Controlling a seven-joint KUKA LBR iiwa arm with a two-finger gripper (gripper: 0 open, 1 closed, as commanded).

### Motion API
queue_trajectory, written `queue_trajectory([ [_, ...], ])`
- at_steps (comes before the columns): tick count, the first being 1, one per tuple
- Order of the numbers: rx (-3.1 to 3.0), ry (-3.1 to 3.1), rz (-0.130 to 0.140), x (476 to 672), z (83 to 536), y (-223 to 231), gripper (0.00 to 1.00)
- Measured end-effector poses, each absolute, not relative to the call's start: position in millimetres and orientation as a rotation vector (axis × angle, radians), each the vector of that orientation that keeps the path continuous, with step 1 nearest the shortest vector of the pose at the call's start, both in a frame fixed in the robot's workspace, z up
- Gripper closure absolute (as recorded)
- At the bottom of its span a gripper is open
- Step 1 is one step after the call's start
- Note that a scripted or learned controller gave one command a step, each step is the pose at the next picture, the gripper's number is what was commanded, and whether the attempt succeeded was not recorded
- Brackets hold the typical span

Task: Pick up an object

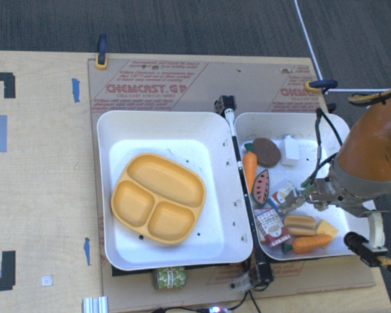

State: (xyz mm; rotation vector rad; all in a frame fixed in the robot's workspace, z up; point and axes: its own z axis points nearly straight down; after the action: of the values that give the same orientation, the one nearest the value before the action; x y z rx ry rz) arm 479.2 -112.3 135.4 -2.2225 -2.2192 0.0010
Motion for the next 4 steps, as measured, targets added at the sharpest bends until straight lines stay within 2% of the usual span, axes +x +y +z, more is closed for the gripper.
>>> queue_trajectory([
  [1,-2.228,-2.226,-0.010,501.8,89.2,-93.7,0.00],
  [2,-2.229,-2.229,-0.019,503.9,100.9,-92.0,1.00],
  [3,-2.220,-2.224,-0.003,480.2,185.0,-43.0,1.00],
  [4,-2.220,-2.223,-0.003,480.6,185.0,-19.9,1.00],
])
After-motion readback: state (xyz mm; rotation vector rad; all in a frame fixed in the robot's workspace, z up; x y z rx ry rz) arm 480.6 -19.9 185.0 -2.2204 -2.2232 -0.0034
